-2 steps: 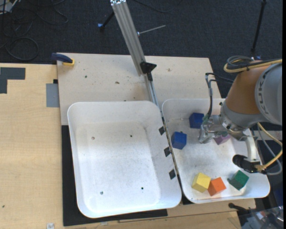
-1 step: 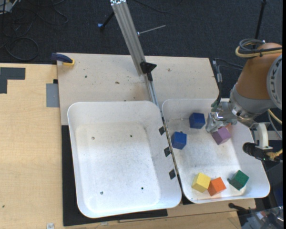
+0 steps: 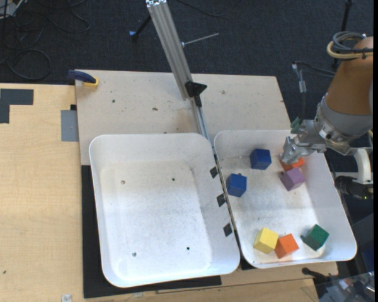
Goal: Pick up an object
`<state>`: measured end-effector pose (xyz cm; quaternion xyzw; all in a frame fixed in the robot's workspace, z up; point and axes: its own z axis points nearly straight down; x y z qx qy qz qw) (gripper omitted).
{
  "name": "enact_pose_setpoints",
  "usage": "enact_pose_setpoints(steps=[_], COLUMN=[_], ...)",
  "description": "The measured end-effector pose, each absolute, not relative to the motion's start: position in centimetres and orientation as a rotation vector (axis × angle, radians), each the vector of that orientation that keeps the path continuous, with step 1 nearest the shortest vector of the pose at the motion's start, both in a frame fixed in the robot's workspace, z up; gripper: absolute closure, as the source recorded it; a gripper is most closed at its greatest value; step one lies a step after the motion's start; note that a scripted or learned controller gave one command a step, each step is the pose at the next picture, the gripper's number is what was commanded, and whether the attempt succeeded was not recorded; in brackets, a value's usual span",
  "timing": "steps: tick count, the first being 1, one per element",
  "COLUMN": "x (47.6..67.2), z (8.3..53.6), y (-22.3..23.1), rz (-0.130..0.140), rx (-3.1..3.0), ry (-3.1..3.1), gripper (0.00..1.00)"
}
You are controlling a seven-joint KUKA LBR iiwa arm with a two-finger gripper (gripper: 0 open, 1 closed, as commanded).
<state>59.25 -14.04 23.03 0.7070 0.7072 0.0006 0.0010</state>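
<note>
Nearest the camera, a yellow block (image 3: 266,240), an orange block (image 3: 286,245) and a green block (image 3: 315,237) sit in the right bin (image 3: 340,247). Farther back, the gripper (image 3: 292,157) sits over a red-orange block (image 3: 295,164) — whether it grips, I cannot tell. Best lift slowly — the purple block (image 3: 293,178) crowds close.

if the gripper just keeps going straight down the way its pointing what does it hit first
Most likely the small orange block directly under the gripper in the right bin. The purple block sits just beside it and might be brushed, though depth is hard to judge from this slanted view.
</note>
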Motion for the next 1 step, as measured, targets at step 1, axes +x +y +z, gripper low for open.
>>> enact_pose_setpoints(steps=[1], x=[59.73], z=[23.85], y=[-8.31], rz=[0.001], rx=[2.218], ry=[2.229], gripper=[1.00])
